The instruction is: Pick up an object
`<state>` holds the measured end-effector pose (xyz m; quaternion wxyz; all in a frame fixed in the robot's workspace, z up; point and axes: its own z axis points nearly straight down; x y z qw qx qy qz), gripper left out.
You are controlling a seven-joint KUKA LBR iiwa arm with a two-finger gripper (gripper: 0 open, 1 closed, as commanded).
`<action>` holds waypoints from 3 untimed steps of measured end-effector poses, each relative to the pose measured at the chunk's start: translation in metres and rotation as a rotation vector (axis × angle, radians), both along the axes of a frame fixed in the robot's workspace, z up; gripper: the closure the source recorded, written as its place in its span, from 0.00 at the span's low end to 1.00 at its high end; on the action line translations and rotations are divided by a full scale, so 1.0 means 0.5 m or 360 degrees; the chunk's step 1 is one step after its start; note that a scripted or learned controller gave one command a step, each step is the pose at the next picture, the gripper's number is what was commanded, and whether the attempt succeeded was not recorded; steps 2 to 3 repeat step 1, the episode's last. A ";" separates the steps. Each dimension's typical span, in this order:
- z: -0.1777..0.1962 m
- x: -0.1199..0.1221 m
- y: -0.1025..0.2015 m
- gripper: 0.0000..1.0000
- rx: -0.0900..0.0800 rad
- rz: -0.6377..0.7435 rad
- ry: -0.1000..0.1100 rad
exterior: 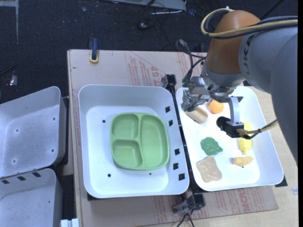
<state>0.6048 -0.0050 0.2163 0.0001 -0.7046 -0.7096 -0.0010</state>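
Left bin (90, 141) roomy round green tray (140, 141); right bin (267, 141) crowded w/ small items, arm (246, 46) blocks its top.

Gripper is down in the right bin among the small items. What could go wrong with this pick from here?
1. The pincer sits by the tan piece and the orange ball; it may catch both or nudge the ball away.
2. It works close to the right bin wall, so it might strike the rim.
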 end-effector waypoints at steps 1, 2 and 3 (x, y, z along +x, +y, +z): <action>0.024 0.000 0.096 1.00 0.0000 0.0000 0.0000; 0.024 0.000 0.096 1.00 0.0000 0.0000 0.0000; 0.024 0.000 0.096 1.00 0.0000 0.0000 0.0000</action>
